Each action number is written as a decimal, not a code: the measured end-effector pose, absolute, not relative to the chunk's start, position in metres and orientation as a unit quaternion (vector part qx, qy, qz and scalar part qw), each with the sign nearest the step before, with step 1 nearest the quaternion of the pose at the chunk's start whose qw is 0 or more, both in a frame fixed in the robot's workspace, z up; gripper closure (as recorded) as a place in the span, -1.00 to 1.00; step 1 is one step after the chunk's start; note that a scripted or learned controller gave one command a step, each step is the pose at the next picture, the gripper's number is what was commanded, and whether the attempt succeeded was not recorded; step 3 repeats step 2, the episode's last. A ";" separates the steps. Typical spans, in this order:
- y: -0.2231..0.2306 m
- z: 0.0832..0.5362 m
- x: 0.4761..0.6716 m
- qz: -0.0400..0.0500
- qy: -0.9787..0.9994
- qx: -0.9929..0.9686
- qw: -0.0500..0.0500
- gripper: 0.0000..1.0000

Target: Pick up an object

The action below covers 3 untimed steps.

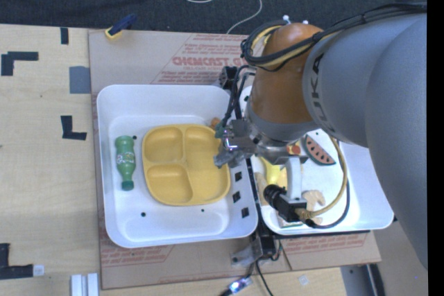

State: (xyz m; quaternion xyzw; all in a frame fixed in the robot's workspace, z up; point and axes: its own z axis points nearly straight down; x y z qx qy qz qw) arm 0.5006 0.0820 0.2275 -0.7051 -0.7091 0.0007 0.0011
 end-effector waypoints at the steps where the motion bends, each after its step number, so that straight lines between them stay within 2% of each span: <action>1: 0.074 0.231 0.495 0.001 -0.708 -0.706 0.001 1.00; 2: 0.072 0.213 0.500 0.002 -0.707 -0.707 0.001 1.00; 3: 0.072 0.213 0.500 0.002 -0.707 -0.707 0.001 1.00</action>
